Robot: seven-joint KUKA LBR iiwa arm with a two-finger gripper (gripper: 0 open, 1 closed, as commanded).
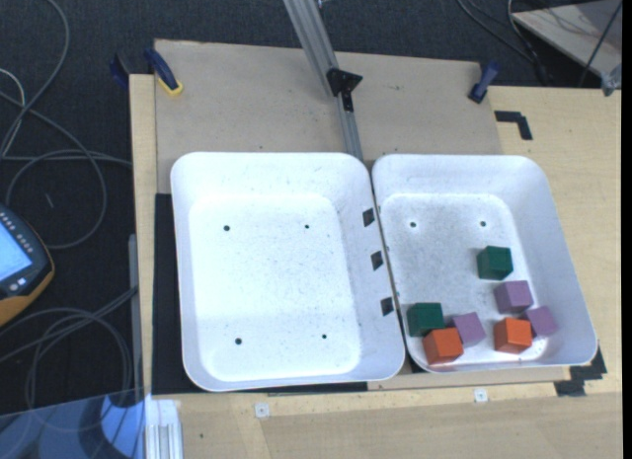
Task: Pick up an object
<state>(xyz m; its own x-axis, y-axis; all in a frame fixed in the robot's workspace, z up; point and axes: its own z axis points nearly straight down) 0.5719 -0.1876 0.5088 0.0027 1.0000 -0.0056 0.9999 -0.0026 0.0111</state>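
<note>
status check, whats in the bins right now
Seven blocks in the right bin, clustered near its front edge: two green, two orange, three purple. Nothing lifted yet.

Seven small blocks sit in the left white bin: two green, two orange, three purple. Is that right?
Not quite. The camera view shows the seven blocks in the right white bin, not the left: two green cubes, two orange cubes and three purple cubes.
</note>
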